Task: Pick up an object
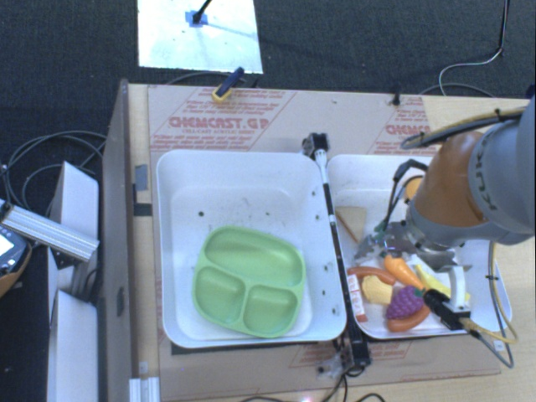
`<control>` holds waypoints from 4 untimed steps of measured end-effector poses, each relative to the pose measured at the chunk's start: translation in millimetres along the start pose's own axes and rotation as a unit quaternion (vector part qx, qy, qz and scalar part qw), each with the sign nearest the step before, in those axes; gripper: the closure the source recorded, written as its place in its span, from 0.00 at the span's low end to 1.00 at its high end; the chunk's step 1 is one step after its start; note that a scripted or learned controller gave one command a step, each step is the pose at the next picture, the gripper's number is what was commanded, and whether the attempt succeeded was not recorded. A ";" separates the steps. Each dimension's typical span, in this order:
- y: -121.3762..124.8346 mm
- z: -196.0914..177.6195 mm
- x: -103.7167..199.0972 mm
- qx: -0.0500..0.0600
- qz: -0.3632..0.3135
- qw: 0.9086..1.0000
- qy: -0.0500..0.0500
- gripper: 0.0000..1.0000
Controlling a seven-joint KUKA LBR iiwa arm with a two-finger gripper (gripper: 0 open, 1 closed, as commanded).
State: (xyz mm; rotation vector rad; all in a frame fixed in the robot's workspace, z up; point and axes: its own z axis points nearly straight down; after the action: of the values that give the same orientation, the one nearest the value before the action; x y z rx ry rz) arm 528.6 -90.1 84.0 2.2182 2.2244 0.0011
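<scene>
My gripper [374,243] hangs low over the middle of the right bin [360,172], on the grey arm with the orange band. Just below it lies a pile of toy food: an orange carrot [400,269], a bunch of purple grapes [405,301], a yellow piece [377,289] and a thin red-orange piece [367,270]. A tan wedge [352,219] lies to the gripper's upper left. I see nothing held in the gripper. The arm hides the bin's right half.
The left bin [180,182] holds a green divided plate [249,281]. A red-and-white packet [356,296] lies by the right bin's left wall. A black bar [328,208] runs along the ridge between the bins.
</scene>
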 end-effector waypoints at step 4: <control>-40.3 -11.0 2.1 -0.002 0.000 1.000 0.001 1.00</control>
State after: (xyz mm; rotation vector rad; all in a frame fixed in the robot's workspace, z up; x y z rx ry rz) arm 488.3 -88.2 95.1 2.2183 2.2229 0.0070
